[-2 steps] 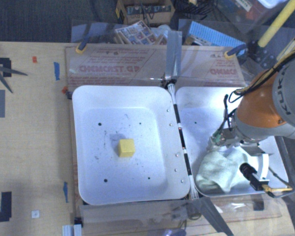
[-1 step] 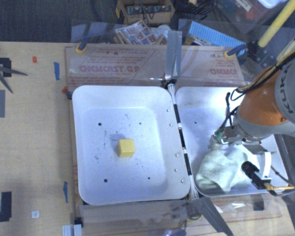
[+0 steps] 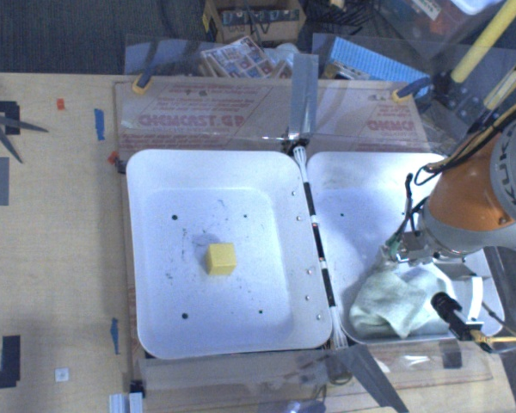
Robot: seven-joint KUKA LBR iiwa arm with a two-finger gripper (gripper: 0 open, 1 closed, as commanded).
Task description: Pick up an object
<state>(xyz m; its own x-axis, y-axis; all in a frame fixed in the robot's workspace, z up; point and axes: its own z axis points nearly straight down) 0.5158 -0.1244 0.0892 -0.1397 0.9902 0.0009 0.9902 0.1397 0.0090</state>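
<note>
I see two shallow white plastic bins side by side on the wooden bench. The left bin [image 3: 155, 179] holds one small yellow cube [image 3: 221, 258], lying a little below the middle of its floor, well apart from every wall, with open floor on all sides of it. The right bin [image 3: 353, 188] holds a crumpled pale green-white cloth [image 3: 396, 304] bunched against its near edge, towards the near right corner; the far half of this bin's floor is bare. The grey arm with the orange band [image 3: 464, 200] reaches in over the right bin's right side, and its gripper [image 3: 404, 252] sits low at the cloth's far edge, seemingly touching it. I cannot tell how its jaws stand: the wrist and cabling cover them, and the cloth blurs into the bright floor there. The arm hides the right bin's right wall, and its near right corner is hard to make out under glare.
</note>
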